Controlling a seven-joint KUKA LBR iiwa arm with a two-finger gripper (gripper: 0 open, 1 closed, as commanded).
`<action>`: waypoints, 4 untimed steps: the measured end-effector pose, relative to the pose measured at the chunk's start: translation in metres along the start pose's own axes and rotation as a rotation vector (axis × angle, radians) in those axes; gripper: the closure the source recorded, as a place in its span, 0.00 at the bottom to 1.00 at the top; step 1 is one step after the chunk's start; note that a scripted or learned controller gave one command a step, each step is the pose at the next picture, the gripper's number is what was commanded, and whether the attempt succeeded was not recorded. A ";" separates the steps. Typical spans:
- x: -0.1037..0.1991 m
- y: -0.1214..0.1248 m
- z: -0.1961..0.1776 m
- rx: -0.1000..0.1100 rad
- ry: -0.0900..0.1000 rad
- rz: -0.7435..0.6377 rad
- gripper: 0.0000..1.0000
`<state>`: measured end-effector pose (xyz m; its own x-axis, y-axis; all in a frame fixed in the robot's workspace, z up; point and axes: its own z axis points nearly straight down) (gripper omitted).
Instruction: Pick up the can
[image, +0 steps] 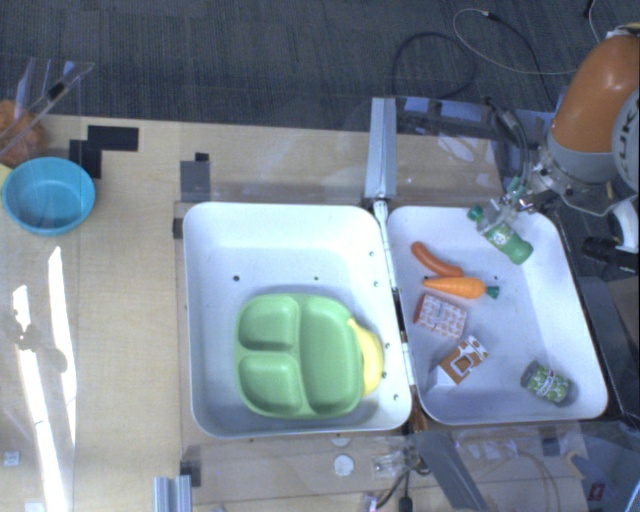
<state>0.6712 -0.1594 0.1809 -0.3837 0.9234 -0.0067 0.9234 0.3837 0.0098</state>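
Can (546, 383) lies on side, near front right corner of right bin (580, 300). Your pincer (512, 207) hangs at far rim beside green bottle (504, 241), well apart from can; opening: cannot tell. Risk: you grab bottle instead; can rolls against wall.

Both white bins, left (210, 330) and right (580, 330), look like smooth moulded plastic with a soft sheen. The green divided tray (298, 352) is matt plastic. The table (110, 330) is pale wood-look laminate, smooth and faintly reflective. The blue bowl (48, 195) is glossy plastic. The can (546, 383) wears a green printed label with a slight shine. The carrot (457, 287) looks like smooth toy plastic. The arm's orange band (592, 88) is glossy.
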 end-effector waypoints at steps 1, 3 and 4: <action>-0.039 -0.018 0.092 0.005 0.002 -0.293 1.00; -0.038 -0.015 0.079 0.001 -0.002 -0.295 1.00; 0.021 -0.031 0.091 -0.001 0.001 -0.473 1.00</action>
<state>0.6355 -0.1519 0.0894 -0.7624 0.6470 -0.0095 0.6470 0.7625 0.0068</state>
